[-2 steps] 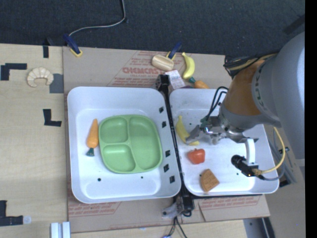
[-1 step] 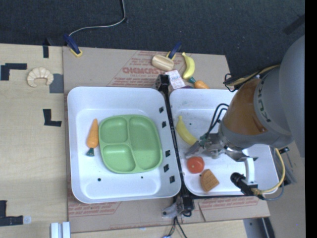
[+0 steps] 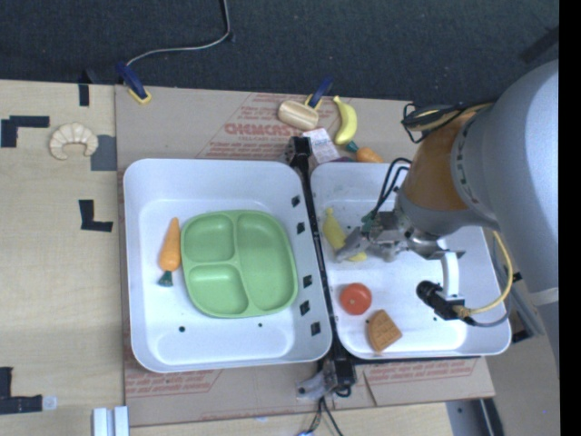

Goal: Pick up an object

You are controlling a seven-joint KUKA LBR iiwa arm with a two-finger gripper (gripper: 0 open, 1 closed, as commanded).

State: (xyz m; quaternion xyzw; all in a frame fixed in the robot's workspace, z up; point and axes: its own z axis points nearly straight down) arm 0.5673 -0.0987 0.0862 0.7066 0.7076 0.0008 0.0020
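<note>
My claw [image 3: 356, 248] is low in the right bin [image 3: 472, 334], near its left wall, and it points toward the left. I cannot tell if it is spread or pressed together, because the tips are small and dark in the camera view and they mix with what lies under them. I see nothing held in it.

The nearest thing is a yellow piece [image 3: 334, 229], perhaps a small banana or pepper. It lies just at the left of my claw, maybe touching it, close to the wall between the two bins. Its long axis goes from upper left to lower right, almost along that wall. I judge this is the thing to take, and a grasp across its short side would be best.

Lower in the same bin lie a red tomato [image 3: 355, 298] and, beside it, a brown cracker [image 3: 383, 330], both apart from my claw.

In the left bin [image 3: 150, 334] sit a green tray [image 3: 240, 262] and a carrot [image 3: 170, 245] touching its left edge. On the worktop [image 3: 54, 271] behind the bins lie a banana [image 3: 345, 121], a bread roll [image 3: 298, 113], and far left a croissant [image 3: 73, 140].
</note>
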